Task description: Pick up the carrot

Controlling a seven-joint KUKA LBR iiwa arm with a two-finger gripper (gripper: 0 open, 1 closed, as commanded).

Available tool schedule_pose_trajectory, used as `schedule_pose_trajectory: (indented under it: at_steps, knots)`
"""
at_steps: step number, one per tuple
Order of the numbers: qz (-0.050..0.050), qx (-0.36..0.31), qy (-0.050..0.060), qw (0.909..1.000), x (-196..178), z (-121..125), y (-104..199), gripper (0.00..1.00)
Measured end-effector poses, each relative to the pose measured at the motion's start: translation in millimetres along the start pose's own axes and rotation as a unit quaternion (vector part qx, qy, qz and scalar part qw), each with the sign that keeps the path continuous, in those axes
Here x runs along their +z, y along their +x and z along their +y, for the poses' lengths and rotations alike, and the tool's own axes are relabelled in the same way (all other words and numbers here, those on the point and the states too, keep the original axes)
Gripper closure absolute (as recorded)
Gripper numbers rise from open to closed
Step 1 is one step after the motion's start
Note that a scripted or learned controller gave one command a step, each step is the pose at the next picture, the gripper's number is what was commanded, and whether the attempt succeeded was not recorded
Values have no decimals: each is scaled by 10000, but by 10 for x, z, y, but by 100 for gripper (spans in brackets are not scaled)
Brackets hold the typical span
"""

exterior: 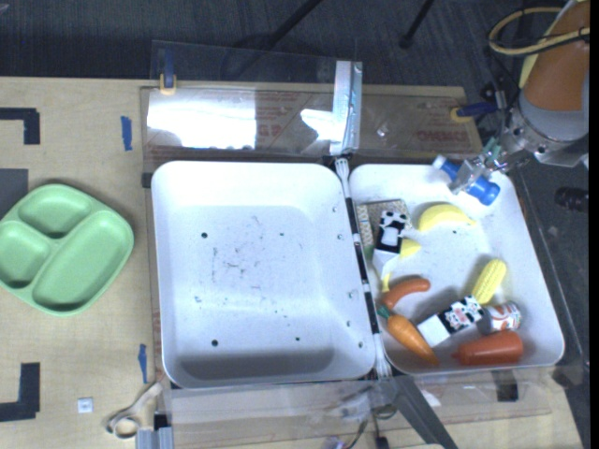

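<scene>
The carrot [410,336] lies at the near edge of the right bin [540,279], close to the wall it shares with the left bin [253,251], its tip pointing toward the near right. Nothing holds it, so the pick looks not yet begun, or only at the approach.

It is hemmed in. A small black-and-white carton [450,319] sits just beside its tip, a red sausage-like piece [489,348] lies further right along the near wall, and an orange-red pepper-like piece [404,289] curves just behind it. A corn cob [489,280] and a small can [504,317] are to the right. Further back sit a yellow banana-like piece [444,216] and a cow-patterned block [393,228].

The gripper [480,170] hovers over the far right corner of that bin, well apart from the carrot, with something blue at its tip; whether it is spread or closed I cannot tell from here. By my reckoning the next move calls for a long carry toward the near left of the bin, then a descent with the jaws set across the carrot's width, clear of the carton and the bin wall.

The left bin's floor is scuffed white. A green divided plate [62,248] rests on the wooden bench [75,120] at far left. Behind the bins stands a clear panel [248,110], and beyond that dark carpet [140,7].
</scene>
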State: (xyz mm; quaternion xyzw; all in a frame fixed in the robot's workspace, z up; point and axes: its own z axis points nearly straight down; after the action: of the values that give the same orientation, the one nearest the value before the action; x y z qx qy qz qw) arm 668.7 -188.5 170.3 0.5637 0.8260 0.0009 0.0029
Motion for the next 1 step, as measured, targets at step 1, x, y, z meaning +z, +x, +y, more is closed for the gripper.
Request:
schedule_pose_trajectory:
  at_steps: [1]
  knots:
    - [16, -42, 16, 10000, 43, 74, 384, 100]
